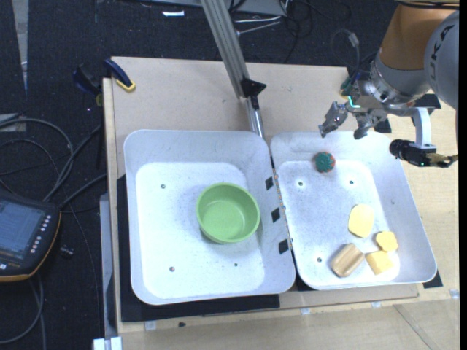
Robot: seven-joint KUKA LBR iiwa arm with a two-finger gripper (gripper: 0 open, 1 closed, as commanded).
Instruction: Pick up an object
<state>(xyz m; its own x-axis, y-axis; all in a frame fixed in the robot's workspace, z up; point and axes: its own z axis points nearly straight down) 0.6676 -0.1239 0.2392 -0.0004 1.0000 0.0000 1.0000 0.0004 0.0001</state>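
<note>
Dark floor strewn with cables surrounds a pale wooden bench (pixel 190 100) that bears two shallow white bins side by side. Filling the left bin (pixel 146 166) near its middle is a green bowl (pixel 228 211). Across the divider, the right bin (pixel 408 217) holds a cluster of yellow and tan pieces (pixel 363 243) toward its near right corner and, alone near its far edge, a small teal-and-red ball (pixel 324 162). Reaching in from the right, the arm (pixel 419 28) bends down at the wrist and carries the gripper (pixel 346 122) above the far rim of the right bin, up and slightly right of the ball, fingers spread apart with nothing between them. Since the ball is nearest and stands well apart from the rest, it looks the sensible target: centre over it, descend straight, and close gently, because a round thing may roll away from an off-centre pinch.
</note>
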